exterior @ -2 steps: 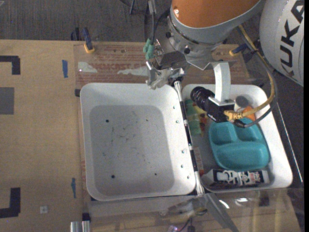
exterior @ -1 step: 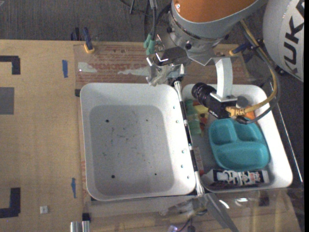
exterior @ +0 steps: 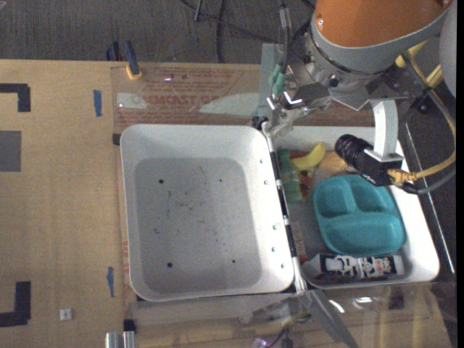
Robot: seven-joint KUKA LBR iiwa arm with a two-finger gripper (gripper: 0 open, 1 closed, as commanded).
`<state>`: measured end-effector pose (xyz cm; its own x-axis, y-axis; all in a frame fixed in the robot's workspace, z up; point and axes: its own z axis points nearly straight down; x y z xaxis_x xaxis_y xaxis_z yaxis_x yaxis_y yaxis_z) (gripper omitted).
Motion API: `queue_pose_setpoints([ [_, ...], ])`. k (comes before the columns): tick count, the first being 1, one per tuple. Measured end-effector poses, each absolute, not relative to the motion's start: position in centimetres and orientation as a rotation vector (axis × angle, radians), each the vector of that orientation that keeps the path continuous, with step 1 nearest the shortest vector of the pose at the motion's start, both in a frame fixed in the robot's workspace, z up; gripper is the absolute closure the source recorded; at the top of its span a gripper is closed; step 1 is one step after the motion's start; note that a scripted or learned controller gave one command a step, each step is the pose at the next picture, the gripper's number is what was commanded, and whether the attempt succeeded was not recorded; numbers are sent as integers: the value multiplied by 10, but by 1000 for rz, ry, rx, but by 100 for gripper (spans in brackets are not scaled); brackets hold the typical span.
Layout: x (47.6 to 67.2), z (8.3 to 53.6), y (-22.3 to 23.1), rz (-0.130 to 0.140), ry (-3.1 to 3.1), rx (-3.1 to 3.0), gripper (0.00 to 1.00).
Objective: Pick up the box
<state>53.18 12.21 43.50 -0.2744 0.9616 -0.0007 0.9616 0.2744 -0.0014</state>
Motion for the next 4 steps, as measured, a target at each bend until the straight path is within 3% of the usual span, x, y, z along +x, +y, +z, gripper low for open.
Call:
queue_pose_setpoints([
  [2, 534, 457, 123, -6, -2513, -1894, 100],
  [3, 546, 435, 141, 3, -2264, -2176, 100],
  [4, 547, 446, 142, -2, -2268, -2176, 100],
])
